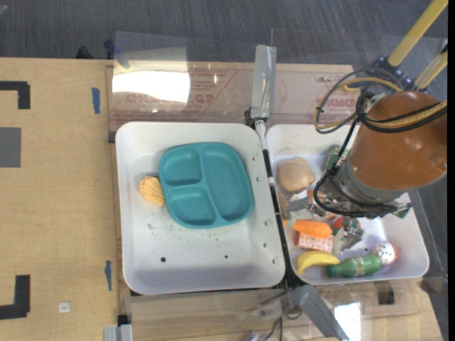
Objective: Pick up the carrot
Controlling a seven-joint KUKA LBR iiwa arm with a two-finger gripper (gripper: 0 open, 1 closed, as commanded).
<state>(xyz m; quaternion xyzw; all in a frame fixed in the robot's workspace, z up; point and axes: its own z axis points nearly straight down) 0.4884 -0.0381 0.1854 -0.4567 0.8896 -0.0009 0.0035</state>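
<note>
The carrot [313, 228] lay in the right bin [416, 258], an orange piece just above a small orange-and-white packet [315, 243] and well below the tan bread roll [295, 175]. A banana [316, 261] and a green bottle [355, 266] lay further below the carrot, near the bin's front wall, with a white spotted ball [384, 253] off to the carrot's lower right.

The gripper [340, 222] hung just to the right of the carrot, under the arm's orange band [398, 144]. Whether it was open or closed could not be told, since the wrist and cables hid that part, and nothing could be seen held in it.

By my reading, the step in hand was the approach: the arm was over the carrot's bin but the grasp was not yet made. The next move would call for shifting slightly toward the carrot, straddling it across its narrow width, and closing without catching the packet touching its lower side.

The teal divided plate [206, 185] and a yellow shell-shaped toy [151, 189] sat in the left bin [206, 268], well apart from the carrot.
</note>
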